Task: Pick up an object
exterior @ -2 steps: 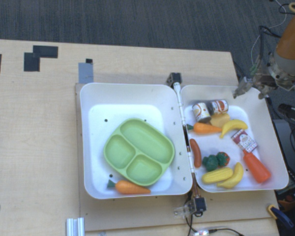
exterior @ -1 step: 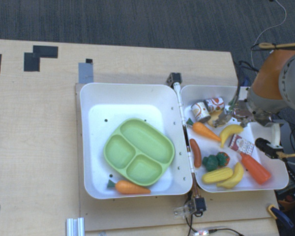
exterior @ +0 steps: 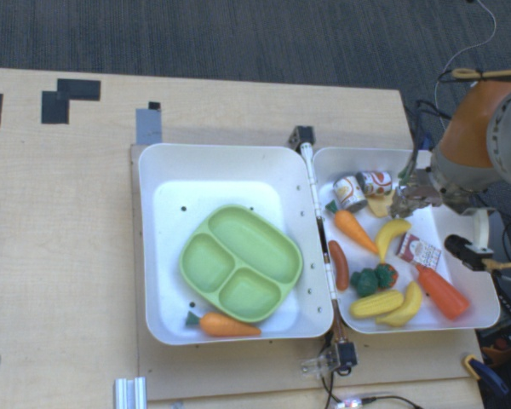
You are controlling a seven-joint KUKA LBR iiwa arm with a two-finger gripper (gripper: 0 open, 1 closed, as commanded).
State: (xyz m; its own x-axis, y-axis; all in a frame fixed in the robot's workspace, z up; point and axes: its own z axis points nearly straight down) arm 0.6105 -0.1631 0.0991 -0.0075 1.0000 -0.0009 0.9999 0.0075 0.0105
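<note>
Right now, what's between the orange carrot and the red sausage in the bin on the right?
Nothing. In the camera view, the carrot and sausage are apart, with bare white bin floor between them.

Arm (exterior: 485,139) enters from the right edge, grey links, orange band above the wrist. Wrist angled down and leftward. Gripper (exterior: 406,201) sits low at the arm's left end, pointing down. Finger detail too blurred and dark to read; nothing clearly seen between them.
</note>
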